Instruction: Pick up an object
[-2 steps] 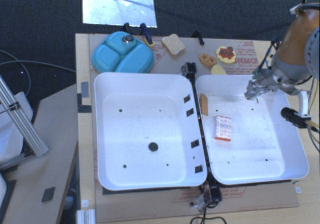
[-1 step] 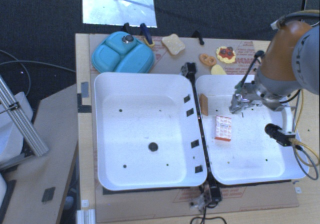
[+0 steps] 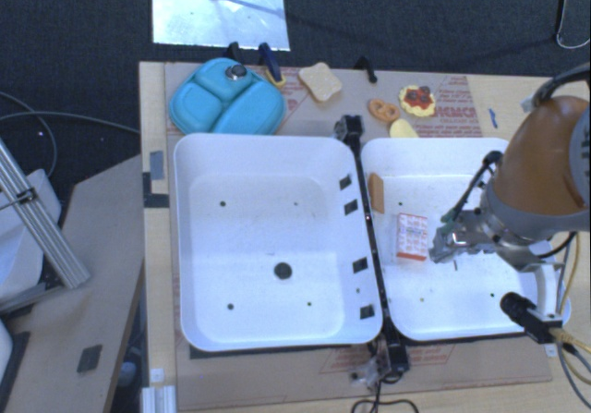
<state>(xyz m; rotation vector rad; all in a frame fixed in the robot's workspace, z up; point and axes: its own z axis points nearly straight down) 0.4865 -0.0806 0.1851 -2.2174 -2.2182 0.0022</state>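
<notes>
In the right bin (image 3: 434, 157) lies a small white and red box (image 3: 412, 236), flat on the floor near the bin's left side. A thin orange-brown piece (image 3: 376, 191) lies against the left wall above it. My gripper (image 3: 447, 244) hangs low just to the right of the box, its tip close to the box's right edge. Nothing shows between its fingers. The grey arm with its orange band (image 3: 545, 162) comes in from the right and covers the bin's right part.
The left bin (image 3: 268, 162) has a small dark round thing (image 3: 283, 270) on its floor. Behind the bins sit a blue divided plate (image 3: 227, 99), a toast slice (image 3: 320, 81), a pretzel (image 3: 382, 109), a small tart (image 3: 417, 99) and a yellow piece (image 3: 403, 128).
</notes>
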